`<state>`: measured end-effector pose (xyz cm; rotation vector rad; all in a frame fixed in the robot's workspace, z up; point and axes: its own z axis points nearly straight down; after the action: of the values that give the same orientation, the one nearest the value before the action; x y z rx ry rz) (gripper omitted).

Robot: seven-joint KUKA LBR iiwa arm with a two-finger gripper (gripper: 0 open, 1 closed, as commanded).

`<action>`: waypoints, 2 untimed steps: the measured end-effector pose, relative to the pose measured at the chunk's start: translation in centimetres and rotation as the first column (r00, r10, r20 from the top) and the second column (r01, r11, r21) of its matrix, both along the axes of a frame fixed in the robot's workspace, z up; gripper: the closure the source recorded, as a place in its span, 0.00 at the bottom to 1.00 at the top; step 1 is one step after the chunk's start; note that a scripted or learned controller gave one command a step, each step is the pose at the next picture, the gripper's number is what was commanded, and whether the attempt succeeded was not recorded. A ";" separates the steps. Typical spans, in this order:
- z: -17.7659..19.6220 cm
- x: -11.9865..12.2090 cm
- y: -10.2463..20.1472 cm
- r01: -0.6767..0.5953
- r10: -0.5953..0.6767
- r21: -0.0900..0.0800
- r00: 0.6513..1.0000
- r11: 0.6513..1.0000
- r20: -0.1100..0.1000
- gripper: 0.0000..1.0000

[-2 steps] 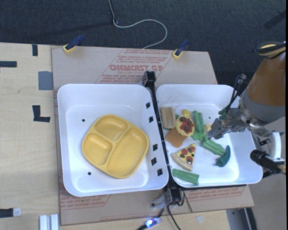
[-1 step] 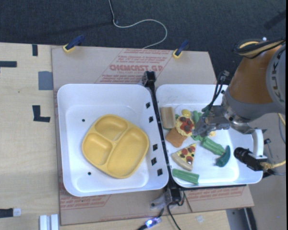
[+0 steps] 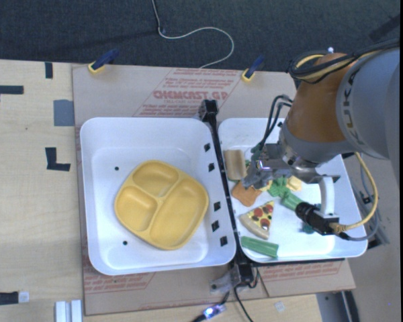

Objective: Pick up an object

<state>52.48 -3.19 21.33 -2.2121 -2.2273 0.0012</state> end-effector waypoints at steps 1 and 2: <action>0.2 2.0 6.1 -0.002 0.002 0.001 1.000 1.000 0.001 1.00; 2.2 4.3 10.5 0.000 0.000 0.001 1.000 1.000 0.003 1.00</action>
<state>56.79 7.35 23.48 -2.2135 -2.2285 -0.0029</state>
